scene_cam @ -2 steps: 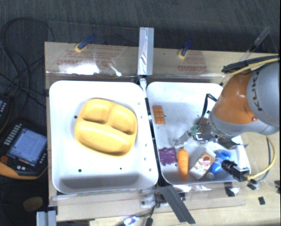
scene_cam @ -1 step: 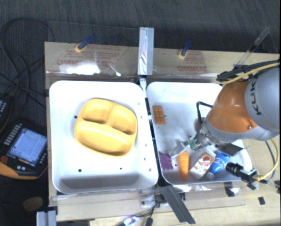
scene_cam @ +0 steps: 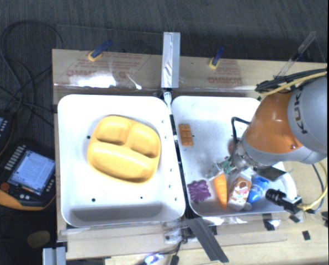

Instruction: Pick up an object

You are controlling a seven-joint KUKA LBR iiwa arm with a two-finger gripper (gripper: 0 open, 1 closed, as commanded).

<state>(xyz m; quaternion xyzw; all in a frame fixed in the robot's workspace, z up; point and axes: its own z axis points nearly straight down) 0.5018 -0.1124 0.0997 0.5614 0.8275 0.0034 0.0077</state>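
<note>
My gripper reaches down into the right bin, just above a cluster of small things at its near side. An orange carrot-shaped thing lies right below the gripper. Beside it stand a small carton with a red and white label and a blue thing. A purple bunch of grapes lies to the carrot's left. An orange waffle-like piece rests near the bin's left wall. A large yellow bread-shaped thing fills the middle of the left bin.
The arm's orange and grey body covers the right part of the right bin. A divider rail runs between the bins. Two handheld pendants and cables lie on the floor to the left.
</note>
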